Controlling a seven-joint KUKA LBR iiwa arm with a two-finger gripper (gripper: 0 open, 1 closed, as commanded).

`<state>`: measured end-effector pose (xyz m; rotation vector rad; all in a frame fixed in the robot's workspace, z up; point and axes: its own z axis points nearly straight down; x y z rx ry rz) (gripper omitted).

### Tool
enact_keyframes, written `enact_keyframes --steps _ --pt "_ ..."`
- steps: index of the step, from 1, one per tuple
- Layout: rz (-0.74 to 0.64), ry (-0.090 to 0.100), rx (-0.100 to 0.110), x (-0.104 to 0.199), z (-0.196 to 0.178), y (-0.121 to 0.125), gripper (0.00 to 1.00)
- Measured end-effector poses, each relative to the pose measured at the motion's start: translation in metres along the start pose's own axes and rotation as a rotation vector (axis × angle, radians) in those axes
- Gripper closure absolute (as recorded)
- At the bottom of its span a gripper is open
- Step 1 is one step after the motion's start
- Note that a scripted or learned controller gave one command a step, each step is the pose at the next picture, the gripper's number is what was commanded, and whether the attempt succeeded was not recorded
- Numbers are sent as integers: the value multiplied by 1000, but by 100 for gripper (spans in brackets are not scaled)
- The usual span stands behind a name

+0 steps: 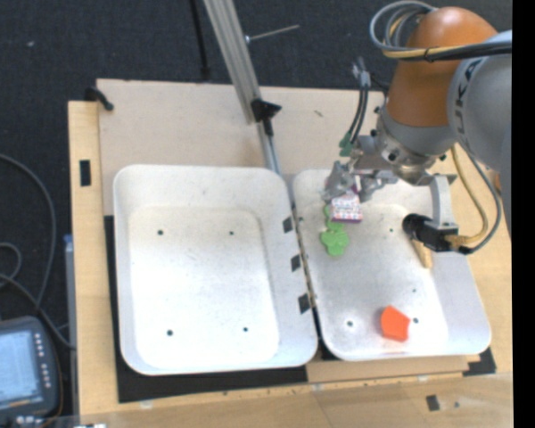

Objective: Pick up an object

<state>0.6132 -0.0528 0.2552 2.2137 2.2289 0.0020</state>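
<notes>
Even, fairly bright overhead light, soft faint shadows, white bins [205, 185] slightly washed out, mild overall softness, grainy

A tan wooden bench [178, 123] stands on dark carpet [89, 25], cables [9, 230] trailing left.

Light wooden bench [178, 123] fills most of frame, dark floor around it. Two shallow white bins sit on it side by side: left bin [205, 266] mid-frame, right bin [446, 301] at lower right, edges touching.
</notes>
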Motion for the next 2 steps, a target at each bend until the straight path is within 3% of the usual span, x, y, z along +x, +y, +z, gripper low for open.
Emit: enact_keyframes --steps 2 --pt "-1 0 -1 108 -1 22 100"
